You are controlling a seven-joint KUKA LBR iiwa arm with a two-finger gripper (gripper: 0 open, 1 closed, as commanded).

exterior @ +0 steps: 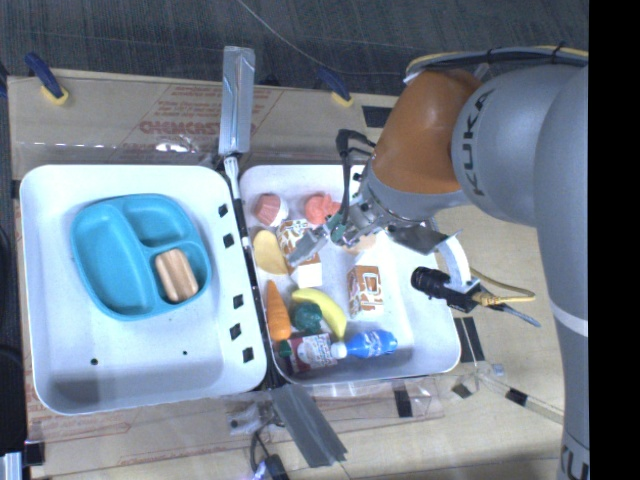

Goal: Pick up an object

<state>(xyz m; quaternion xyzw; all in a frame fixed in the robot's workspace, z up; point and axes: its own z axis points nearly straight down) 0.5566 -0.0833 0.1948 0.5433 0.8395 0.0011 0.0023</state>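
My gripper [335, 233] is low inside the right bin [440, 353], under the grey arm with the orange band. It hovers over the bin's upper middle, right beside a brown-and-white packet [293, 236] and just below a red strawberry-like piece [319, 207]. A second patterned packet [366, 290] lies just below the gripper. Around them lie a pink piece [267, 208], a yellow piece [267, 254], a white block [308, 274], a banana [324, 308], a carrot [277, 312], a green item [306, 318], a blue bottle [371, 345] and a red-labelled bottle [314, 352].
The left bin [60, 368] holds a blue divided plate [120, 248] with a brown roll [177, 274] in its lower right compartment. A metal divider [236, 98] stands between the bins at the back. A black fitting [435, 284] juts over the right bin's right rim.
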